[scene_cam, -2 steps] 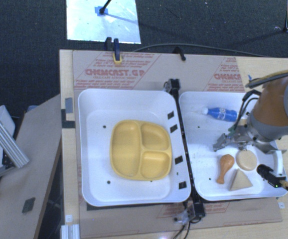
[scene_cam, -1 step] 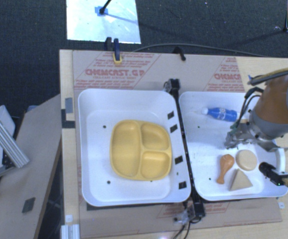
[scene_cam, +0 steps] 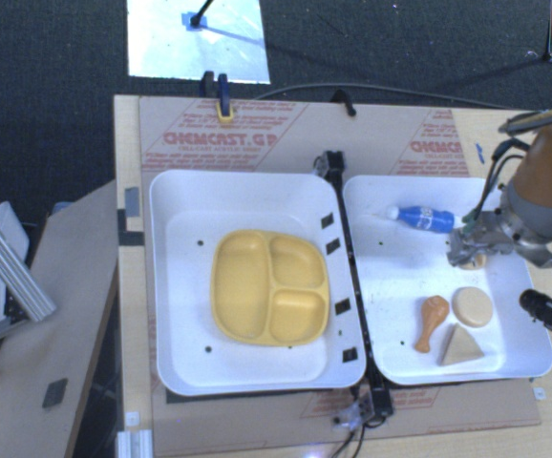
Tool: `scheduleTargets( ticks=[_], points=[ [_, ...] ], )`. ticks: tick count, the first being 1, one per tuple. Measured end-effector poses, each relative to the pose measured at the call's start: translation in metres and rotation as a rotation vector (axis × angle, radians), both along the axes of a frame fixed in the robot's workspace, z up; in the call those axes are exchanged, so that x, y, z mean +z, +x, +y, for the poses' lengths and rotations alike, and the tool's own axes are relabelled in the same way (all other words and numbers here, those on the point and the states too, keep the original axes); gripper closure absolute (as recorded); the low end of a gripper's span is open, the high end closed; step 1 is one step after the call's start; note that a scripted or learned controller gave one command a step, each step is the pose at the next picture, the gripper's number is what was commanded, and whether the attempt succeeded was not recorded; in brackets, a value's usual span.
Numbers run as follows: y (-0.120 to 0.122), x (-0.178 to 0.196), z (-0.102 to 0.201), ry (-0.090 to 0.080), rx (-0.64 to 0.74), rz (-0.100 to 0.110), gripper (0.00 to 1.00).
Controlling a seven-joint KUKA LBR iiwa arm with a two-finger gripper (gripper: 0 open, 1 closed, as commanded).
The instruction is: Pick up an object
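Blue bottle [scene_cam: 424, 218] lies in right bin [scene_cam: 391, 351]; our gripper [scene_cam: 467, 253] sits just beside it, can't tell claw state.

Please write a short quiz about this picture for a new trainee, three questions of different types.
1. True or false: the yellow tray lies in the left bin.
2. How many things lie in the right bin?
3. Which lies nearest the gripper? A) blue bottle B) drumstick C) wedge

Key: 1 true; 2 four, counting the round disc; 3 A.
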State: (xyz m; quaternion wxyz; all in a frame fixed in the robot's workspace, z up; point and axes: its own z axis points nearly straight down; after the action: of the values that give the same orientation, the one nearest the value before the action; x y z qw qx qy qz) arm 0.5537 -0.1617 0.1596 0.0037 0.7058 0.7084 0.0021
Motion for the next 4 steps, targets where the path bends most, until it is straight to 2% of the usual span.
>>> scheduleTargets(
  ticks=[1, 2, 3, 4],
  points=[
    [-0.006, 0.048, -0.002, 0.000, 0.000, 0.001, 1.00],
    [-0.002, 0.112, 0.001, 0.000, 0.002, -0.001, 1.00],
    [0.020, 0.112, 0.052, 0.003, 0.006, 0.003, 1.00],
    [0.032, 0.114, 0.107, 0.004, 0.006, 0.004, 1.00]
  ],
)
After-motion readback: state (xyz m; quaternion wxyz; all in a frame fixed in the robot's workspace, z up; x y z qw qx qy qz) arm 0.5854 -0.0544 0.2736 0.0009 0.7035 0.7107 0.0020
